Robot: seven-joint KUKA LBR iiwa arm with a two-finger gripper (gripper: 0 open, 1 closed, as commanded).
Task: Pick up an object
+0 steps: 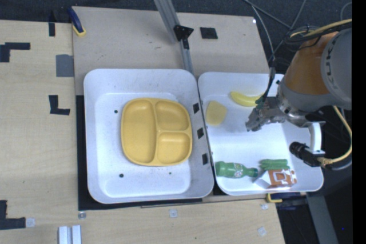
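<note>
The pincer (pixel 255 121) hangs low over the right bin (pixel 297 183), and whether it is apart or together I cannot tell at this angle; nothing shows clamped in it. Just at its eleven o'clock lies the banana (pixel 244 99), probably light, a bit slick and curved, best taken across its middle. At nine o'clock sits a pale yellow piece (pixel 216 113), likely soft and flat. Toward six o'clock lie a green bottle (pixel 234 170), round and prone to rolling, and a small carton (pixel 279 176). The left bin (pixel 103 123) holds a yellow divided plate (pixel 155 132).
</note>
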